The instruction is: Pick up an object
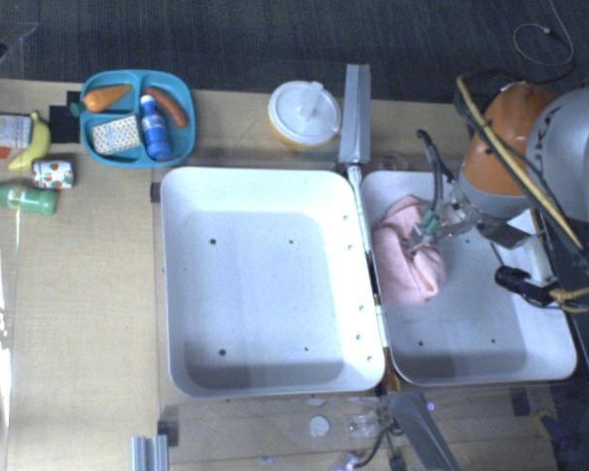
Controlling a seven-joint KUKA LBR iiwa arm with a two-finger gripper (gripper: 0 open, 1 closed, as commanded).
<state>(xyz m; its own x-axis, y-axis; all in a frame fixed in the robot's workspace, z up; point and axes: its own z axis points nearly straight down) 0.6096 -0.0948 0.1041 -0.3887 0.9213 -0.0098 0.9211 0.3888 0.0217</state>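
Note:
A crumpled pink cloth (406,260) lies in the right bin (491,346), against its left wall. My gripper (425,234) is down on the cloth's upper right part, its dark fingers pressed into the folds. The grey arm with its orange band (506,150) reaches in from the right above the bin. The cloth's folds hide the fingertips.
The left bin (265,361) sits beside the right one, a metal divider between them. On the bench behind stand a white lidded cup (304,114) and a blue tray of toy food (137,118). A banana, a can and a green bottle lie at the far left.

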